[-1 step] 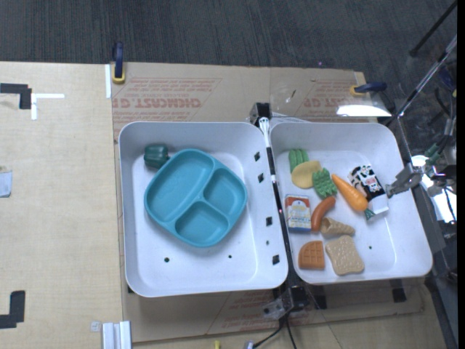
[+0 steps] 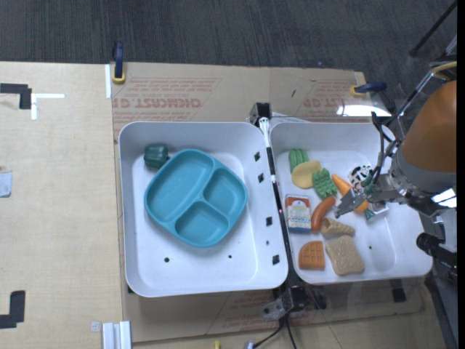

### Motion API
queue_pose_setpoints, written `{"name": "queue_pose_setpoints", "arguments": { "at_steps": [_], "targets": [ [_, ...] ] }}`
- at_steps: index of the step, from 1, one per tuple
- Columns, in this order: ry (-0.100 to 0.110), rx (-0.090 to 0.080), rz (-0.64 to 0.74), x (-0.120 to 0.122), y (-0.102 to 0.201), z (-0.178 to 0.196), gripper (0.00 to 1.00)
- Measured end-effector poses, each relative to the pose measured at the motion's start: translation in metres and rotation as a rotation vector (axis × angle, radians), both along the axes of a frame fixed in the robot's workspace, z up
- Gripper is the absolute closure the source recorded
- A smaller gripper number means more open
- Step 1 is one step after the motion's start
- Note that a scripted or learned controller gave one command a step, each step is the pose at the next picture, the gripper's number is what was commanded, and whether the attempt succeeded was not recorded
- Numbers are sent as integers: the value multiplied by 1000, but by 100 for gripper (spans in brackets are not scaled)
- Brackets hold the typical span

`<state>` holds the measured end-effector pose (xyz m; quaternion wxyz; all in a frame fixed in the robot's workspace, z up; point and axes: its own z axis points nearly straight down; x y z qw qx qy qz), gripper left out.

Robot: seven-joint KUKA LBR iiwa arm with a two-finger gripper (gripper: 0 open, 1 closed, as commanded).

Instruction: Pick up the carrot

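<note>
Beside the yellow-green toy vegetable [image 2: 317, 179], on its far-from-divider side, lies the carrot [image 2: 341, 185], a small orange cone in the right-hand white bin [image 2: 378, 264], with the gripper [image 2: 361, 201] low just past its tip. Whether the gripper is spread or closed cannot be told from this slant, and nothing is plainly between its tips.

The carrot looks like moulded toy plastic: probably light, stiff, smooth and somewhat slippery, likely to skid or roll if nudged. Its thicker middle seems the safest place to pinch, across the width.

Around that vegetable sit other glossy play foods: a ribbed green pod [image 2: 298, 158], a sausage [image 2: 322, 213], a printed carton [image 2: 298, 213], a gridded waffle [image 2: 312, 255] and matte toast slices [image 2: 344, 255].
</note>
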<state>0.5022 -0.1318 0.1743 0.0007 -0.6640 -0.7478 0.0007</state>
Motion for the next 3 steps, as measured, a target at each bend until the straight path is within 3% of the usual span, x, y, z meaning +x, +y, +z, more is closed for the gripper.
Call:
{"name": "queue_pose_setpoints", "arguments": {
  "at_steps": [1, 2, 3],
  "targets": [
    [-41, -10, -159, 67, -50, -57, 0],
    [-12, -1, -198, 35, -15, -79, 0],
    [-6, -2, -203, 34, -16, -72, 100]
  ]
}}
